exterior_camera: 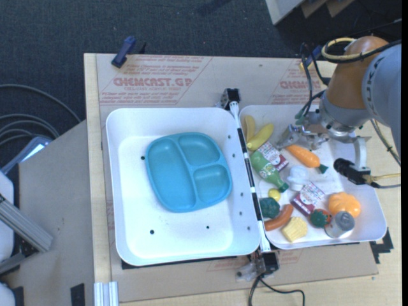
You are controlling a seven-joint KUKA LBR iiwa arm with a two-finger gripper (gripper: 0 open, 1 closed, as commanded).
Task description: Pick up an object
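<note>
Your gripper (305, 131): over right bin (376, 225), finger state unreadable | toy carrot (302, 155) just beside | blue tray (189, 170) in left bin (121, 190)

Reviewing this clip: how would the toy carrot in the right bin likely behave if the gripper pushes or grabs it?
The toy carrot looks like smooth, tapered plastic, so it is probably light and stiff, and may slip out of a pinch toward its narrow end. Its rounded body could roll when nudged, though the neighbouring green bottle and the other toys crowded in the right bin might stop it.
</note>
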